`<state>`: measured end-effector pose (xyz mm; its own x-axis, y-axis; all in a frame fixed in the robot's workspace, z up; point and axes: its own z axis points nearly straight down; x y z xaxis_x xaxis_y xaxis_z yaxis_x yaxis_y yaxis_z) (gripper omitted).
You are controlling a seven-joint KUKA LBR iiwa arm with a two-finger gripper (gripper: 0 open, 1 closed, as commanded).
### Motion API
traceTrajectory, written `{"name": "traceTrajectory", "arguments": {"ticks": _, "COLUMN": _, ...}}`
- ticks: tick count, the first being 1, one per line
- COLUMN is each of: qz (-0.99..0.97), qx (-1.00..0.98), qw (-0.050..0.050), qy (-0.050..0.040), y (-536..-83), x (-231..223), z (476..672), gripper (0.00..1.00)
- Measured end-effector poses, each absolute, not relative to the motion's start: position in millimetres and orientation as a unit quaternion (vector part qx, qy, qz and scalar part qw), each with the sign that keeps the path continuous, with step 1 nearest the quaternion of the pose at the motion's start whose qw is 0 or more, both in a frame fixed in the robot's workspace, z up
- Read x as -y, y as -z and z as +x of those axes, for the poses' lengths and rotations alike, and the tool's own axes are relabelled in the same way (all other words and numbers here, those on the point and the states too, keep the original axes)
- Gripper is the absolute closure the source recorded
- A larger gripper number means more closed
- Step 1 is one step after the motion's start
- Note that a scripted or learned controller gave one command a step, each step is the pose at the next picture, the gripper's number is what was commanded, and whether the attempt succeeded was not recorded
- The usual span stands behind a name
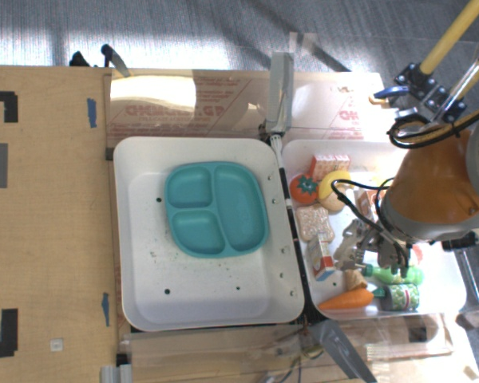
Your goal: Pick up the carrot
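Carrot lies in the right bin, close to its near wall and toward the near-left corner, orange and pointing roughly left to right. The pincer hangs above and a little behind it, over the middle of the bin; the carrot sits just beside the pincer's lower end but not between anything that grips. Whether the pincer is apart or together I cannot tell — cables and metal parts crowd that spot.

Room around the carrot is tight. The bin's near wall runs right along its lower side, a green bottle lies touching or nearly touching its right end, and a second green item rests just behind that. To the carrot's left, a small white and red carton stands near the divider between the bins.

Farther back in the right bin sit a red tomato-like toy, a yellow lemon-like piece, a pink box and a flat speckled cracker or bread slice.

The left bin holds a teal divided plate — three compartments — resting near its centre, with bare white floor all around it.
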<state>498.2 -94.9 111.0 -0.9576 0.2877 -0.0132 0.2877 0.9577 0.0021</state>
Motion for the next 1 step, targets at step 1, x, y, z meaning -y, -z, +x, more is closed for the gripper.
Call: {"name": "traceTrajectory", "arguments": {"ticks": 1, "qz": 0.162, "qx": -0.987, "qw": 0.008, "qy": 0.0002, "y": -277.7, "x": 114.4, "z": 483.0, "gripper": 1.0}}
